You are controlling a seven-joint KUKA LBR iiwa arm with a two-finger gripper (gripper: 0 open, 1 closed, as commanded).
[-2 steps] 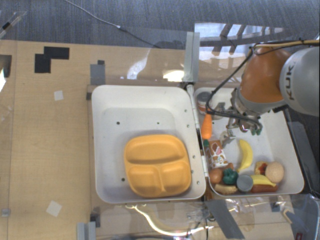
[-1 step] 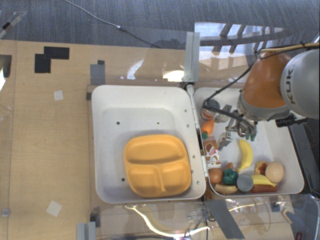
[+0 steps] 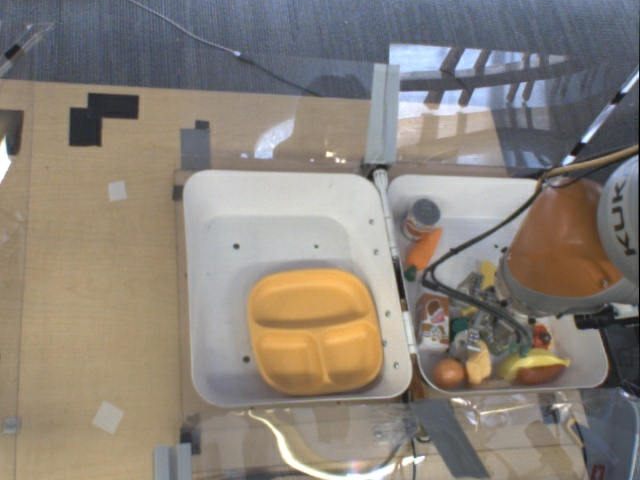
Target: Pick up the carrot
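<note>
Look to the right bin (image 3: pixel 590 373) and you will find the carrot (image 3: pixel 423 250) near its upper left corner, lying at a slant close to the divider between the two bins. Just above it, touching or nearly so, stands a small can (image 3: pixel 421 216) with a grey lid. The arm (image 3: pixel 565 243) comes in from the right, its orange band hanging over the middle of that bin, and the tool (image 3: pixel 480 318) sits low among the clutter below the carrot, apart from it. You cannot tell whether the tool is open or closed (cables and objects crowd it). Around it lie a small carton (image 3: pixel 433 320), an onion (image 3: pixel 449 372) and a banana (image 3: pixel 533 365) near the lower rim. The left bin (image 3: pixel 215 268) holds a yellow divided tray (image 3: pixel 315 330), resting toward its lower right.
</note>
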